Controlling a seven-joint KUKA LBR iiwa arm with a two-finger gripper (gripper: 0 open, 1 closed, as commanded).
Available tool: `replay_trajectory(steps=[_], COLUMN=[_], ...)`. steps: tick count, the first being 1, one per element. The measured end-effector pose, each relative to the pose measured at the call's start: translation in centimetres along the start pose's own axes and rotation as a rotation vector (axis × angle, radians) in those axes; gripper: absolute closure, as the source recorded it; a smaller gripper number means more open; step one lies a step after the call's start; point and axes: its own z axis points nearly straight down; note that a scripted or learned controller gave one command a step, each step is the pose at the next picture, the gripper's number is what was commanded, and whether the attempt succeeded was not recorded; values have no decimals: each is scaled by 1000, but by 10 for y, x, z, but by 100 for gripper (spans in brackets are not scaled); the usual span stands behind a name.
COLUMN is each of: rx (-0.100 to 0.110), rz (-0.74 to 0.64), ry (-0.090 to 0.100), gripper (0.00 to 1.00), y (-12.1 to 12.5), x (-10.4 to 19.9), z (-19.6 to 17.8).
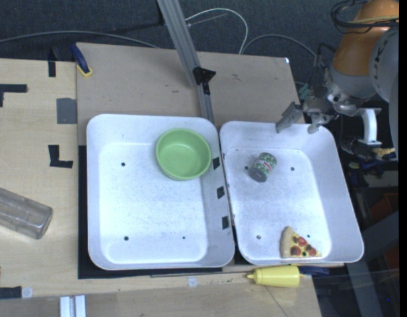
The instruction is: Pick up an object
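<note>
Hovering over the far rim of the right bin (345, 203), the gripper (299, 121) shows two grey fingers spread apart with nothing between them; it hangs from the grey arm (378, 58) with its orange band, which reaches in from the right. Two shallow white bins sit side by side, both speckled and smooth with rounded corners. The right one holds two things: one small can (261, 166), cylindrical with a greenish label, tilted on the bin floor below and left of the gripper and well apart from it, and one toy pizza slice (296, 243), a flat yellow wedge with red spots, lying near the bin's near right corner. The left bin (104, 197) holds one round green bowl (184, 153), matte plastic, set near its far right corner. Just outside the right bin's near rim lies one yellow bottle (277, 277) on its side. Farther off, one clear ribbed plastic container (18, 211) rests on the pale wooden bench (32, 131) at the left, and one grey metal pole (184, 35) slants up from between the bins.
</note>
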Motion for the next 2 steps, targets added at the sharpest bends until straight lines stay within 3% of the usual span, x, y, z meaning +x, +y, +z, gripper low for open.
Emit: replay_trajectory(steps=[2], rx=[2], rz=[0], ry=[0], gripper=[0], y=[3], x=[5], z=[109])
